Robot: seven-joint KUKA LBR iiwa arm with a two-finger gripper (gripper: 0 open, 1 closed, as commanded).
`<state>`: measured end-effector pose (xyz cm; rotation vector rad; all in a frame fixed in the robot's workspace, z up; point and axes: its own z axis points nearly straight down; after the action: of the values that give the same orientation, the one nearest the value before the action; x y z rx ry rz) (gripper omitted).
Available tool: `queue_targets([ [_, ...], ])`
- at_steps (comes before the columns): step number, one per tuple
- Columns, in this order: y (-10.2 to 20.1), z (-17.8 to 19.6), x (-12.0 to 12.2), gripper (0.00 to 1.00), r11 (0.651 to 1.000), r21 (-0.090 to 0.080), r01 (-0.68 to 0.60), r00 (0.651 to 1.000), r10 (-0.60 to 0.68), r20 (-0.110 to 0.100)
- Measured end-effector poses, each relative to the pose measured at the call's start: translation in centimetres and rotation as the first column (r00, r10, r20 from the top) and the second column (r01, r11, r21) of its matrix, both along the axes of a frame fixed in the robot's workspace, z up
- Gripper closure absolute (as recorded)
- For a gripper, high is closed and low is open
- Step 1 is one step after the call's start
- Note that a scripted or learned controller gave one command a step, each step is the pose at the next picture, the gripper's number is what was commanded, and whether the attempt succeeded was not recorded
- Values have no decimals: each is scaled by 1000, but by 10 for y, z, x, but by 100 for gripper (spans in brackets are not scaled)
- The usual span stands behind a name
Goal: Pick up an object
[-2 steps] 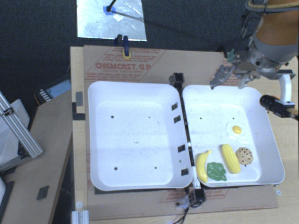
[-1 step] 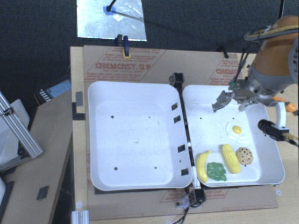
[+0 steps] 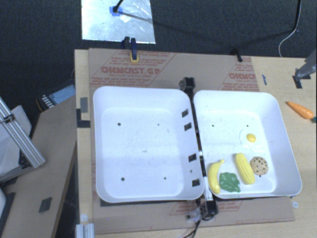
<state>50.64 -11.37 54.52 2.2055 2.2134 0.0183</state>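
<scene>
Hand [image 3: 306, 71]: a grey part at the far right edge of the view, over the worktop beyond the right bin's far corner; too little of it shows to tell how far open it is or whether it has hold of anything.

Worktop [image 3: 267, 71]: pale wood, carrying a brown printed cardboard sheet [image 3: 148, 66] under both bins. Dark carpet lies beyond its far edge, with a shiny metal plate [image 3: 118, 14] on it.

Left bin [image 3: 143, 143]: shallow, white, bare floor with a few small dark dots.

Right bin [image 3: 233, 118]: shallow, white, its far half open. Contents are gathered toward the near edge:
- yellow banana [image 3: 214, 176], close to the near-left corner, beside the divider;
- green leafy piece [image 3: 229, 182], touching the banana's right side;
- yellow corn cob [image 3: 244, 168], just right of the green piece;
- brown cookie [image 3: 258, 165], just beside the corn;
- small yellow lemon [image 3: 251, 138], apart from the rest, nearer mid-floor.

Orange carrot [image 3: 300, 109]: on the worktop, outside the right bin's right wall.

Black clips [image 3: 189, 128] line the seam where the bins meet.
</scene>
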Motion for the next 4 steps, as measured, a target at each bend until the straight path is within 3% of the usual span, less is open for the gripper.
queue_targets([
  [1,-35,-85,-21,0,1000,3,7,1000,-7,-23],
  [2,-44,-402,-22,0,1000,7,4,1000,-4,-31],
  [3,-45,-383,-19,100,1000,3,3,1000,-3,-17],
  [4,-63,-320,-15,100,1000,0,5,1000,-5,-13],
])
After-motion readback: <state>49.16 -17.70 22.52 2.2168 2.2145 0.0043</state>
